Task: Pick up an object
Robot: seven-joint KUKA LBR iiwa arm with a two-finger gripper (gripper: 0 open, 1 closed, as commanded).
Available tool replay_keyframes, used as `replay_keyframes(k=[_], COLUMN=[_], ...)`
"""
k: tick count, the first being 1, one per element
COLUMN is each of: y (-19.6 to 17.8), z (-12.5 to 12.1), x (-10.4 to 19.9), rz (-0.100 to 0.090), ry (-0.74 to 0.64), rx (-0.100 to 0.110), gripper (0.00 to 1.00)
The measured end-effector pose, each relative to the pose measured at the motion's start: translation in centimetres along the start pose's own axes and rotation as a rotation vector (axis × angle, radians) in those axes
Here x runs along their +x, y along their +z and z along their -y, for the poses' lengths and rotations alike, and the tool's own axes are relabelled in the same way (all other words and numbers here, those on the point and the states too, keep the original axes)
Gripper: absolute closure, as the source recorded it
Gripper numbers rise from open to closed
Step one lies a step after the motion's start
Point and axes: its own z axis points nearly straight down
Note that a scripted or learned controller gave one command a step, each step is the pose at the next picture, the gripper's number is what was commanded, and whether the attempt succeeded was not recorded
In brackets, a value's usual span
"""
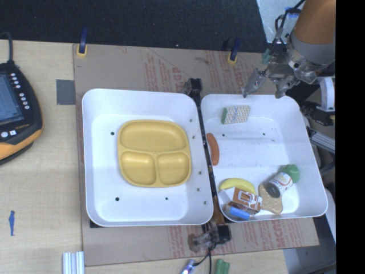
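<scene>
Nearest me, in the near corner of the right bin (296,124), the candidates sit bunched: a banana (238,185), a small carton (245,199) with a blue piece (240,213) against it, a tan flat piece (272,205), a little can (280,182) and a green object (291,171), most of them touching or overlapping. I judge that pile the riskiest target, since fingers coming down there could wedge between neighbours, knock the can over, or close on two things at once. Farther in, a sausage (213,148) lies along the wall next to the left bin (97,153); a grasp there might scrape the wall or just roll it. Farther still, a speckled sponge (236,115) lies alone on bare floor near the far wall, and it looks to me the safest pick, though soft enough to squash and slip. The left bin holds a yellow divided plate (154,153), broad and shallow, which I doubt the fingers could span. The gripper (266,85) hovers above the far rim of the right bin with its fingers spread apart and nothing between them; at this slant I can't be sure how high it hangs, so a descent may clip the rim. The bins rest on a cardboard sheet (142,67) clipped onto a pale wooden bench (40,198), with a teach pendant (14,116) at the left edge and a dark floor (142,10) beyond.
</scene>
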Motion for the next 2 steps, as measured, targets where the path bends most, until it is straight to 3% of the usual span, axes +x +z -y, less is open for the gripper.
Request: replay_keyframes(k=[1, 2], y=[13.9, 17.2], z=[7.2, 17.6], x=[0.6, 1.7], rz=[0.0, -0.001], ry=[-0.001, -0.001], rx=[0.003, 0.001], gripper=[0.0, 0.0])
